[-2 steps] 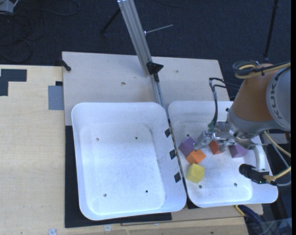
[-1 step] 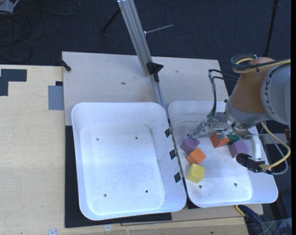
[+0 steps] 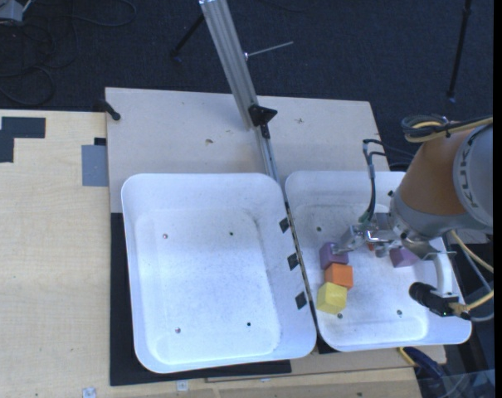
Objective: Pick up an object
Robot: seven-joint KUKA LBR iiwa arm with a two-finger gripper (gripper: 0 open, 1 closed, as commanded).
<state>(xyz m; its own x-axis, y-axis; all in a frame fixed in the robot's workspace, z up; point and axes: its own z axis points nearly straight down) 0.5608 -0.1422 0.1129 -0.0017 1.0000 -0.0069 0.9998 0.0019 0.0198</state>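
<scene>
In the right bin [image 3: 375, 330] lie a purple block [image 3: 329, 254], an orange block [image 3: 340, 274] just below it and a yellow block [image 3: 332, 298] below that, all three close together near the bin's left wall. A second mauve block [image 3: 402, 257] sits further right, partly under the arm. My gripper [image 3: 368, 237] hangs low over the bin, between the purple block and the mauve block, just right of the purple one. Nothing is visibly held.
The left bin [image 3: 151, 214] lies alongside, separated by a divider with black clips [image 3: 290, 259]. A slanted aluminium rail [image 3: 234, 65] rises behind the bins. The orange-banded arm [image 3: 437, 177] covers the right bin's far right side.
</scene>
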